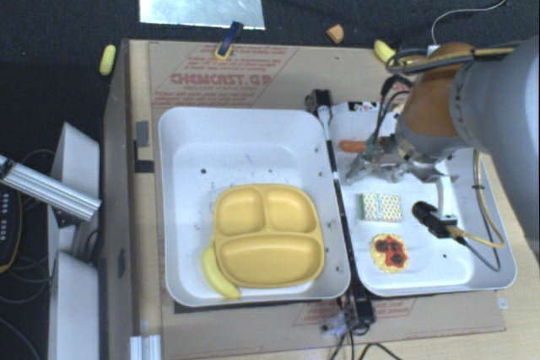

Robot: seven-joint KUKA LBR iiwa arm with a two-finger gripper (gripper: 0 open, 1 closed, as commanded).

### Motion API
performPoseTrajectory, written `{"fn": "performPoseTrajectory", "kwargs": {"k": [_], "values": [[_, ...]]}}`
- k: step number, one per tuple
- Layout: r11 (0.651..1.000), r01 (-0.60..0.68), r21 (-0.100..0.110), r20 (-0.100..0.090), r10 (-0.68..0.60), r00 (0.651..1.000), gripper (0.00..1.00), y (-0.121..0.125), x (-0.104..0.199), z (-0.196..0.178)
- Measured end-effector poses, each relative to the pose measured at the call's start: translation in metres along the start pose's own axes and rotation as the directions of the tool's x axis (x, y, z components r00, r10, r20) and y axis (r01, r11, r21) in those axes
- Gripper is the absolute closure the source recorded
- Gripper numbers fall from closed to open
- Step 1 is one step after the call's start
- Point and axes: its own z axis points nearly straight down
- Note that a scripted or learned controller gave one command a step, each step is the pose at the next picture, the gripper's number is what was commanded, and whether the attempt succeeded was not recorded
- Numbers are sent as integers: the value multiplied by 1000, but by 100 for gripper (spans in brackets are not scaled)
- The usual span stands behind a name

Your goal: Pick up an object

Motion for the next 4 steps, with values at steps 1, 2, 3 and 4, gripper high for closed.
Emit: {"fn": "performPoseTrajectory", "kwargs": {"k": [1,2,3,4], "values": [[1000,2,-2,1,-2,1000,0,35,-21,-1],[1000,3,-3,1,-3,1000,0,58,-15,-23],[1000,0,0,0,0,1000,0,14,-6,0],[1000,3,-2,0,-3,1000,0,47,-5,-1]]}}
